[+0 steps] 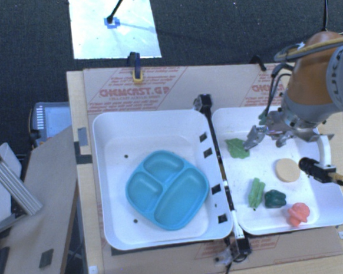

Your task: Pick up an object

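Both shallow white plastic bins (158, 119) look smooth with a soft sheen. Far left of the jaws, the blue compartment plate (167, 189) is glossy moulded plastic. The metal gripper (256, 137) is dull grey. Just beside the jaws lies a matt green leaf-shaped piece (238, 148); nearer the camera, the tan round disc (287, 170) looks matt. The brown cardboard sheet (173, 86) on the desk is printed and flat.

view: single fixed camera | position: above the worktop (155, 78) | facing: down at a slant | range: middling, both white bins whole, left bin (113, 185) and right bin (331, 209) | arm (318, 80) enters from right
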You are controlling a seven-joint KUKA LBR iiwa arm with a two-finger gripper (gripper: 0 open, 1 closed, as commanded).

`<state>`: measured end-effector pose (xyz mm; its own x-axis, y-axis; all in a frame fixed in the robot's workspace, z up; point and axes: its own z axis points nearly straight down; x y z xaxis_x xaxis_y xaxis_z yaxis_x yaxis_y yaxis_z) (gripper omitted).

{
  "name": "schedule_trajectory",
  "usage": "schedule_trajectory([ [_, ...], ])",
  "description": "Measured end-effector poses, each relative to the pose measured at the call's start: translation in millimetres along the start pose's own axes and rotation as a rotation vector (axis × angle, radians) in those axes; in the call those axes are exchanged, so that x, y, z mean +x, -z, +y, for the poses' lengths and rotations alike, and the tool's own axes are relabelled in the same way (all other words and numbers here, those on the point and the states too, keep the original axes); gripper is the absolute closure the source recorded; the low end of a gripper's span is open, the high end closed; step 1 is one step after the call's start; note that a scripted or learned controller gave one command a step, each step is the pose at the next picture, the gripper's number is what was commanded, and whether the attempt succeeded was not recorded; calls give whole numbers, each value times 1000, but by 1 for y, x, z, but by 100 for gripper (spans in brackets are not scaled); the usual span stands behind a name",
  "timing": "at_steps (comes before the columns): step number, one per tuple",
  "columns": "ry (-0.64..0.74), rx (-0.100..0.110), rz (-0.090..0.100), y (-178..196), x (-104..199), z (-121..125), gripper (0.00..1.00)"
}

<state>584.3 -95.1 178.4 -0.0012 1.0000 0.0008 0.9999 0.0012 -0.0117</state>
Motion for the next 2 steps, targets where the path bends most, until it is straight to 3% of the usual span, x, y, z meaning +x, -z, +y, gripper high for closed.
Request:
schedule_trajectory([
  [1, 2, -12, -1, 6, 0, 3, 0],
  [2, 3, -10, -1, -50, 3, 13, 0],
])
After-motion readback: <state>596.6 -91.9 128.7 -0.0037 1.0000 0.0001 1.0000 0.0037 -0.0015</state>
